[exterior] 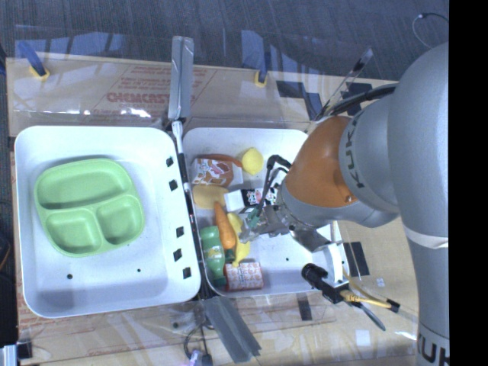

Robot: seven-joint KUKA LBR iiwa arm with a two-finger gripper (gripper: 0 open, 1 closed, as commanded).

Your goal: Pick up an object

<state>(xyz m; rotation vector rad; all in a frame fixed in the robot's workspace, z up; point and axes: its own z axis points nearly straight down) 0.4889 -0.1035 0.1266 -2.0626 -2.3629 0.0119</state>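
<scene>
My gripper (pixel 255 223) hangs low over the middle of the right bin (pixel 293 269), just right of an orange carrot (pixel 223 226) and above a yellow banana-like piece (pixel 241 246). The pile on the bin's left side also holds a brown snack packet (pixel 212 171), a yellow lemon (pixel 252 159), a pale yellow item (pixel 206 197), a small black-and-white box (pixel 251 197), a green item (pixel 211 250) and a pink-labelled can (pixel 244 275). The grey arm with its orange band (pixel 324 175) hides the bin's right part.
The left bin (pixel 46 280) holds a green divided plate (pixel 89 204). A grey divider bar (pixel 180 75) stands between the bins at the back. Bare bin floor shows at the front right of the right bin.
</scene>
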